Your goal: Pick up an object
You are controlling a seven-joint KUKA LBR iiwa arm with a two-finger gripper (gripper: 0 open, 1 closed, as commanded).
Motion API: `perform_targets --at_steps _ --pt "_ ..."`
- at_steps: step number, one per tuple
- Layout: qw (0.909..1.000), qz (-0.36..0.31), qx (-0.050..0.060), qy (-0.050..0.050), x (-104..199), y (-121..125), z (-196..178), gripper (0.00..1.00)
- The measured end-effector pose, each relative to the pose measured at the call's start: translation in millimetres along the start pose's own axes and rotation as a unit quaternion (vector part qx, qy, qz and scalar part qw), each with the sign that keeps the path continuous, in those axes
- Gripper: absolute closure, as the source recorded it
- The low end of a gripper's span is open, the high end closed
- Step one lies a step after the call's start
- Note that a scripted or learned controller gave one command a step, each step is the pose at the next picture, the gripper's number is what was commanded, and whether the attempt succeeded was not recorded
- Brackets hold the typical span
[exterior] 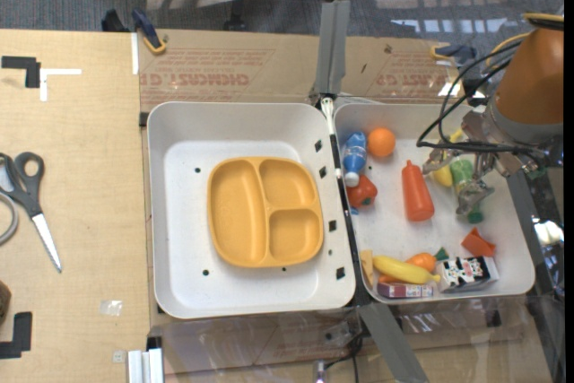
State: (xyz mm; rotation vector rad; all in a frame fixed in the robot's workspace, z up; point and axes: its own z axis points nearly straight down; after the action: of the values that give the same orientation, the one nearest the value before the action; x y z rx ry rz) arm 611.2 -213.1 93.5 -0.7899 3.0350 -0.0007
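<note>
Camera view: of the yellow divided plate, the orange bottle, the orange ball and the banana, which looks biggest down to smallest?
1. Yellow divided plate, by far the largest.
2. Orange bottle and banana look about alike in length; I would not rank them.
3. Orange ball, the smallest.

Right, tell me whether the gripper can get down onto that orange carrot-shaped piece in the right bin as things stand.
Probably yes. The carrot-shaped piece lies alone on bare bin floor, apart from the small orange ball and the bottle. The gripper hangs over the same bin just to its right, so only a short sideways move looks needed.

Wood bench point(72, 220): 2 white bins point(170, 220), scissors point(31, 202) at left.
</note>
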Motion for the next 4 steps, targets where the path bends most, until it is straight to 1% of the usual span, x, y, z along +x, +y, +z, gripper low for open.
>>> perform_targets --at_steps 1,2,3,4 --pt "1.0 0.002 0.001 -0.003 -1.7 -0.6 -10.8 1.0" --pt "0.9947 0.103 0.001 -0.002 -14.3 -16.9 -1.2 1.0" --pt "0.974 0.226 0.002 -0.002 -40.5 -31.2 -2.0 1.0" --pt "0.974 0.227 0.002 -0.002 -40.4 -31.3 -2.0 0.0"
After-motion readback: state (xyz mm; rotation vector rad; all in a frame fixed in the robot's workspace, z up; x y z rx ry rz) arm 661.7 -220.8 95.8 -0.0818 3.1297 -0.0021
